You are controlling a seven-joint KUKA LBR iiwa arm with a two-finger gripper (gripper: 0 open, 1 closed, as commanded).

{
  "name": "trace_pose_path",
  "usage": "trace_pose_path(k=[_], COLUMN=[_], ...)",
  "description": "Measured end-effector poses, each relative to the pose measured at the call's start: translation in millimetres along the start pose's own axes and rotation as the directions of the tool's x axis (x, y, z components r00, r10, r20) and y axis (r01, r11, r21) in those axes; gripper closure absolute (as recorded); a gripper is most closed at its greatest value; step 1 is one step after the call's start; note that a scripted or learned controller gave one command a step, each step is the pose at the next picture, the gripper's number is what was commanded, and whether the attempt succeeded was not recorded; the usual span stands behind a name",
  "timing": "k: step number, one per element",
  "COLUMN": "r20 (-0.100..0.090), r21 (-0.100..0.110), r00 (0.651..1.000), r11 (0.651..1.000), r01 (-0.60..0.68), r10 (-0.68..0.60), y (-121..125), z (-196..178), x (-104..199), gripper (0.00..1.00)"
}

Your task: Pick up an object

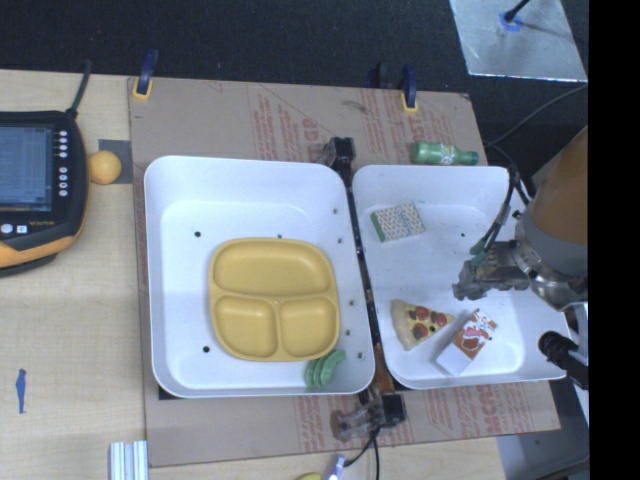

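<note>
While the hand (478,276), grip state indiscernible, hovers in the right bin (440,183), the carton (468,340) lies just below-left, its long axis diagonal.

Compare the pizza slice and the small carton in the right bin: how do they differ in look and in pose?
The pizza slice is a flat yellow wedge with red spots; the small carton is a boxy white pack with red print. The slice lies nearer the divider between the bins; the carton lies beside it, towards the arm, set at a slant. Both rest near the front wall of the right bin.
</note>
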State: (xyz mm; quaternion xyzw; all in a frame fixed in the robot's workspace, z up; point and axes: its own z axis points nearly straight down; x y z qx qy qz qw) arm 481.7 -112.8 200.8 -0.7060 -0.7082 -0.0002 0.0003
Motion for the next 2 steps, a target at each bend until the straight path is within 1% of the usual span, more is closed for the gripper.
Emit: trace_pose_path(k=[1, 2], r20=[0.0, 0.0], r21=[0.003, 0.002], r00=[1.0, 1.0], r11=[1.0, 1.0], r01=[0.002, 0.001], r10=[-0.002, -0.001], y=[-5.4, 16.5], z=[10.4, 16.6], x=[0.5, -10.4], gripper=[1.0, 1.0])
